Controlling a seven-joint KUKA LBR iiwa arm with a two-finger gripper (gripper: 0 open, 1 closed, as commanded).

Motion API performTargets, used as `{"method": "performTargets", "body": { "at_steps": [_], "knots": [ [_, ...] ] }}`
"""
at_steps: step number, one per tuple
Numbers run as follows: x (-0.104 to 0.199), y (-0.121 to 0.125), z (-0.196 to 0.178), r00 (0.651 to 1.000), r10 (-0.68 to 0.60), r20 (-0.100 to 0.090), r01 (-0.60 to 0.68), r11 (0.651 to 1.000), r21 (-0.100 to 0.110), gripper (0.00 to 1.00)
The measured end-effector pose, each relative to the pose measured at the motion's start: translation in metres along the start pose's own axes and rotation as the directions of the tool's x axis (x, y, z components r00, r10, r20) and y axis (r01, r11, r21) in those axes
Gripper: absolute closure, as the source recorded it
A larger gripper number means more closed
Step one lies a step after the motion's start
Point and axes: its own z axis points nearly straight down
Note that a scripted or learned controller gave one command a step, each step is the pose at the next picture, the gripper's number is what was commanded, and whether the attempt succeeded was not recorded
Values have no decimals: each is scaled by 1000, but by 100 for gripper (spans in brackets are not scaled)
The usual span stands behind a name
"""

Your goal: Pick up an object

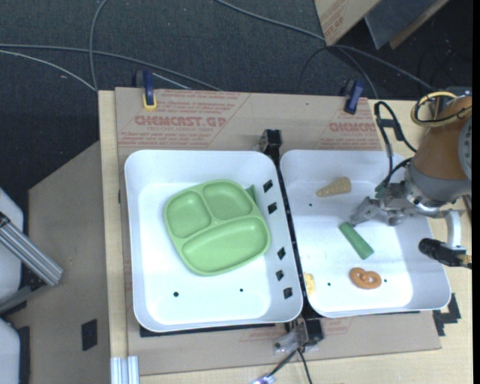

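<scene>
At the frame's right, the grey two-finger gripper hangs just above the green rectangular plastic block in the right white bin, fingers spread.

Dark carpeted floor, thin cables trailing across; brown board-topped table (blue clamps at rear edge); cardboard box at the top.
</scene>
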Motion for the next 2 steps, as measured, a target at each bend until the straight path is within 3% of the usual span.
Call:
{"method": "performTargets", "body": {
  "at_steps": [1,2],
  "knots": [
    [-1,2,-16,1000,0,2,0,1000,-8,100],
    [0,5,-81,1000,-1,6,1,1000,-14,100]
  ]
}}
